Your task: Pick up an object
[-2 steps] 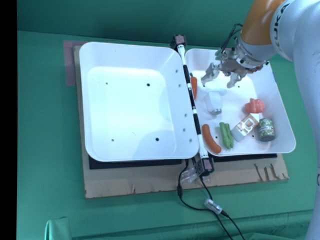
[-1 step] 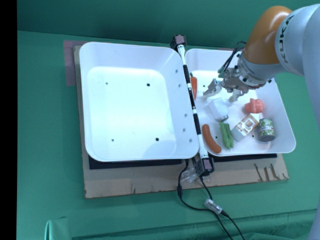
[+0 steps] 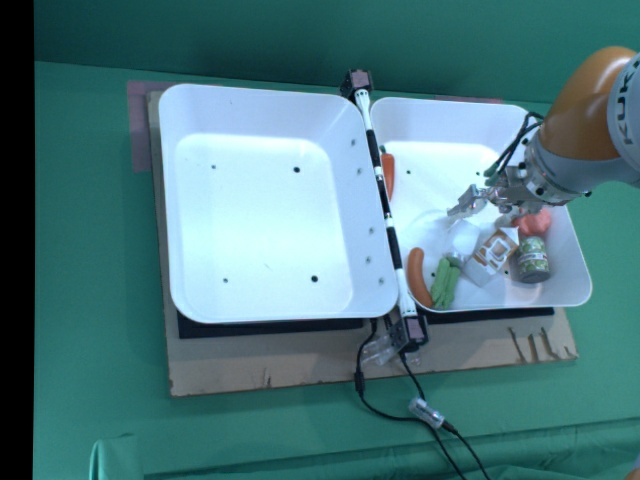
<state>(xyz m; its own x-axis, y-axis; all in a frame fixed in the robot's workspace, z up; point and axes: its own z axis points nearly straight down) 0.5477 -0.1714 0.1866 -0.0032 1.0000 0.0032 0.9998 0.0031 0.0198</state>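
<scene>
From my seat I see the gripper hanging over the right bin, but I cannot tell how it is set at this slant. Below it, along that bin's near side, lie a small box, a green-lidded jar, a sausage and a green bundle. A carrot lies against the divider beside the left bin.

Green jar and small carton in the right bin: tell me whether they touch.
Cannot tell. In the camera view the green jar sits close beside the small carton, but no clear gap or contact shows between them.
</scene>
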